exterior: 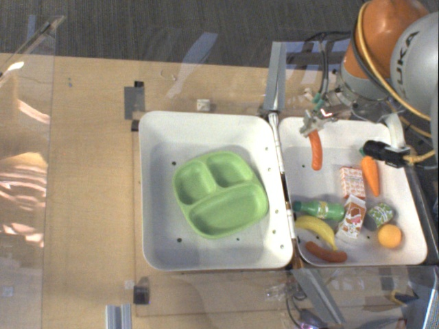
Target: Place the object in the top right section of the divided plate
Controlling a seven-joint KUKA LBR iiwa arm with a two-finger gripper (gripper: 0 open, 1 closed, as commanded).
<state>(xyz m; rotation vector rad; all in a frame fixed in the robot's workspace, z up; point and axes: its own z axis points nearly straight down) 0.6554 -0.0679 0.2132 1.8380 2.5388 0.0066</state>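
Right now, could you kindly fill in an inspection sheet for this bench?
Surface: wooden bench, two white bins side by side.
Job's things: green divided plate in left bin; sausage hanging at gripper over right bin.
Clutter: carrot, two cartons, green bottle, banana, second sausage, orange, can.
Gripper: closed on the sausage's top end.
Cables: yellow hose along arm.
Surroundings: dark carpet.

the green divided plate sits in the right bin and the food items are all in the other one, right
Not quite. The camera view shows the green divided plate in the left bin, not the right one. The food items, such as the banana and the orange, are indeed all in the other bin.
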